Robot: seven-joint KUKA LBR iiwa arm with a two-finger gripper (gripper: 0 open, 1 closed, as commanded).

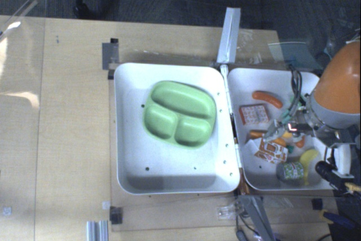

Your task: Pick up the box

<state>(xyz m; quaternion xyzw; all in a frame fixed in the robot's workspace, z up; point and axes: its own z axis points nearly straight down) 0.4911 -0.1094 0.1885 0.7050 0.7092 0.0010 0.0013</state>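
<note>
**Arm over the right bin, box on the bin floor**

The arm point(338, 87) reaches in from the right, its orange band above the right bin point(240, 169). The gripper point(285, 127) hangs low over the middle of that bin, among the things lying there. Whether it is open or closed cannot be told, nor whether it has hold of anything: wires and the wrist crowd that spot.

The box point(254, 115), reddish with a pale grid on top, lies flat on the bin floor, just left of the gripper and below a sausage point(267, 99). A carton point(272, 150) with an orange and white print lies tilted just below the gripper. Near the bin's lower edge sit a can point(291, 171) and a banana point(308, 158).

The left bin point(130, 178) holds a green tray point(179, 114) with three compartments, well apart from the gripper
</note>
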